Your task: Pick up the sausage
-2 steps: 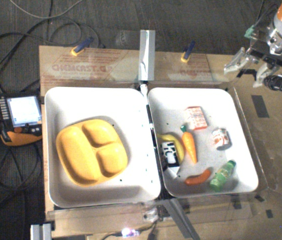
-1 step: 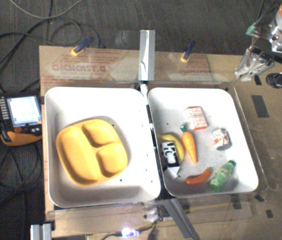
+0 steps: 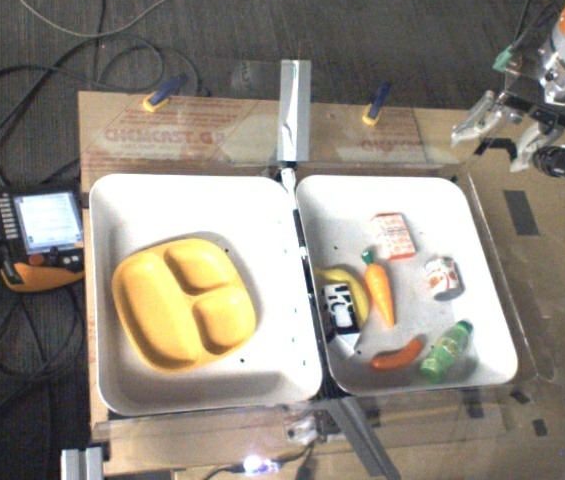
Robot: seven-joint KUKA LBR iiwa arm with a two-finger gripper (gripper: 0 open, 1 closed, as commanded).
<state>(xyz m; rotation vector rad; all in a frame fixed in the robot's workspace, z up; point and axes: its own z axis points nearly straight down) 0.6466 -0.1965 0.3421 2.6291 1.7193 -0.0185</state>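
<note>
The sausage (image 3: 398, 355) is a short reddish-orange link lying near the front of the right bin (image 3: 482, 258), just left of a green bottle (image 3: 446, 350). My gripper (image 3: 498, 134) hangs high at the upper right, beyond the right bin's far corner and well away from the sausage. Its two pale fingers (image 3: 470, 121) are spread apart with nothing between them.
In the right bin also lie a carrot (image 3: 380, 293), a banana (image 3: 347, 288) beside a black-and-white pack (image 3: 340, 308), a small red-and-white carton (image 3: 393, 236) and a small can (image 3: 443, 277). The left bin (image 3: 122, 378) holds a yellow divided plate (image 3: 185, 301). A handheld screen (image 3: 40, 223) lies at the far left.
</note>
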